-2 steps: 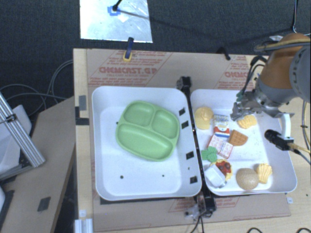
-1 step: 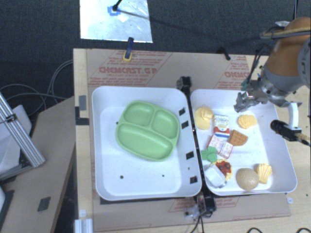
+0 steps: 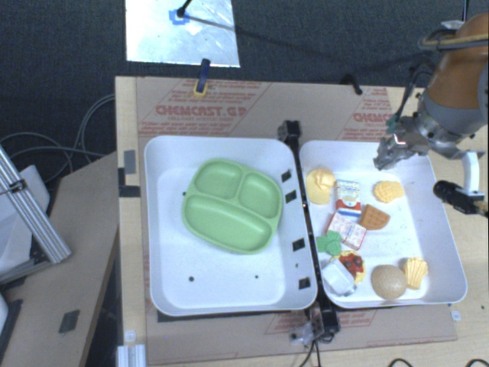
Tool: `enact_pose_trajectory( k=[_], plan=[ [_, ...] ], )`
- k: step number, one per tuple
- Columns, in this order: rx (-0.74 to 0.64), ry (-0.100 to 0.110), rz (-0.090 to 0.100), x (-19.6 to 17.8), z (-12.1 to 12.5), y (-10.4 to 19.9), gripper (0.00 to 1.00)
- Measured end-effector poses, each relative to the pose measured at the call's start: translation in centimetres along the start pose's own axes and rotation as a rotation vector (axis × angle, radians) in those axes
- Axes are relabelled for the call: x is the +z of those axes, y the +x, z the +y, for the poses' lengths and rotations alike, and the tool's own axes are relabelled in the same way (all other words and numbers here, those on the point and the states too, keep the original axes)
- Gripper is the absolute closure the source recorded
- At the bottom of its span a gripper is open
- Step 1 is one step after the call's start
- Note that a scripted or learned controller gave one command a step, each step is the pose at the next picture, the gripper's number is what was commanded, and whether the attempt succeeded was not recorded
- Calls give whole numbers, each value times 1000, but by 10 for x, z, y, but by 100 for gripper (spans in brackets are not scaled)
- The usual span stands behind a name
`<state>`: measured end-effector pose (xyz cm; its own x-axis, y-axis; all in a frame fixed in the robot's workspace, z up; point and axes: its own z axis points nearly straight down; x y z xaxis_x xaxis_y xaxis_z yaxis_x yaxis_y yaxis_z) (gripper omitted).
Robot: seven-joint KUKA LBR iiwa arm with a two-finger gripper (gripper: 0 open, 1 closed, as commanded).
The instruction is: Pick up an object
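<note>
The yellow waffle piece (image 3: pixel 388 191), nearest below the hand (image 3: pixel 384 160), looks light and stiff, best pinched across its edges; the hand's state I cannot tell.

Green divided plate (image 3: pixel 231 205) inside left white bin (image 3: pixel 172 281), centre of frame; brown lettered board (image 3: pixel 221 105) beneath both bins; shiny foil sheet (image 3: pixel 153 21) on dark floor, upper left; metal rail (image 3: pixel 27 205) and cables (image 3: pixel 95 121) at left edge.
</note>
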<state>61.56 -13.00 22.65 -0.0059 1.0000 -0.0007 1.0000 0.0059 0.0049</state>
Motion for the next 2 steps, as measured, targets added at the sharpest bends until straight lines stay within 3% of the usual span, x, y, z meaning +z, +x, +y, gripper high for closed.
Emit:
enact_pose_trajectory(
  k=[2],
  plan=[
    [-4,3,2,1,25,109,100]
  ],
)
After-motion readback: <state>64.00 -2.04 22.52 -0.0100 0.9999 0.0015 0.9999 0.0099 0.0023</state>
